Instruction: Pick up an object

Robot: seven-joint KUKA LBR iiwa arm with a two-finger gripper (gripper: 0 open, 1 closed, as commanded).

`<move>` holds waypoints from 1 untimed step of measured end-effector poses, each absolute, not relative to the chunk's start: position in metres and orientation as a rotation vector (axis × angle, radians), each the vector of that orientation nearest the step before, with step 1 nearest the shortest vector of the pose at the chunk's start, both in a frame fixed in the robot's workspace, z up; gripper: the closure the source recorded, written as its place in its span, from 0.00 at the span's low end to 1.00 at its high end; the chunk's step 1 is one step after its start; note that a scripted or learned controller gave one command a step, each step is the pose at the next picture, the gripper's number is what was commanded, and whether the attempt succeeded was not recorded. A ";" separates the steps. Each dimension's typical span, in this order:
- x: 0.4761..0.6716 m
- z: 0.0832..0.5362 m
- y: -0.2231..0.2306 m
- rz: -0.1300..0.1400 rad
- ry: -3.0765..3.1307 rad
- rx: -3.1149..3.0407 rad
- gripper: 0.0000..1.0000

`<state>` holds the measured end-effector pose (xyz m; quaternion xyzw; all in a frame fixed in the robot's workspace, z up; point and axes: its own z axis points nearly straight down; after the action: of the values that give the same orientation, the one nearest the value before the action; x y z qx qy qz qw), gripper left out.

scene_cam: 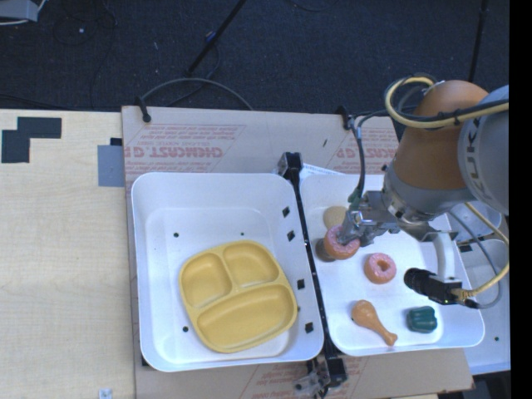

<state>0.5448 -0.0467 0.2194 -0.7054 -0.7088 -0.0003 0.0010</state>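
The end effector [349, 233] sits on a pink doughnut [339, 243] at the right bin's [465, 339] left edge; whether it grips cannot be told. Next comes lifting.

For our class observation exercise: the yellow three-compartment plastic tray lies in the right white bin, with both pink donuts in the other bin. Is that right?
Not quite. The camera view shows the yellow three-compartment plastic tray in the left white bin; both pink donuts lie in the other bin.

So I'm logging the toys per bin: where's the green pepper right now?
The green pepper lies in the right bin, near its front right corner, just right of the drumstick and below the black part of the arm.
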 end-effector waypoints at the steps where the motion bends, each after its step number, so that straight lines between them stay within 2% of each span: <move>1: 0.567 0.216 -0.009 0.001 -2.224 -2.215 1.00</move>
<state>0.5673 -0.0092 0.2159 -0.7057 -0.7085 0.0003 0.0013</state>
